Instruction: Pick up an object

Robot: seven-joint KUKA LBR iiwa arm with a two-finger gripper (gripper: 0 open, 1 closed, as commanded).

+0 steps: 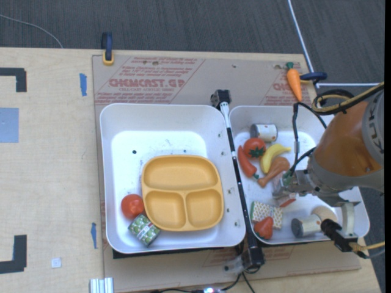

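You're at the reach-in step: the arm [348, 145] comes in from the right and sits low over the right bin [241, 118], with the gripper [287, 191] down among the toys near the bin's middle. Can't tell how wide it stands or whether it has anything; the wrist body hides that part, so treat nothing as grasped yet. Candidates are all in that bin: a yellow banana [273, 154] and a red tomato [255, 146] just up-left of the tool, a red pepper [246, 162] along the bin's left wall, an orange carrot piece [274, 171] touching or right beside the tool, a small can [264, 131] at the top, a checkered cracker-like piece [266, 213] and a strawberry [264, 227] below, a grey cylinder [305, 226] at lower right. The left bin [113, 127] holds a yellow divided tray [182, 192], a red ball [132, 206] and a green box [143, 229], all well apart from the arm. Nearest target looks like the carrot piece. Next move calls for closing on one item only, then a straight lift; clutter is tight there, so expect a neighbour to get nudged or a slip.
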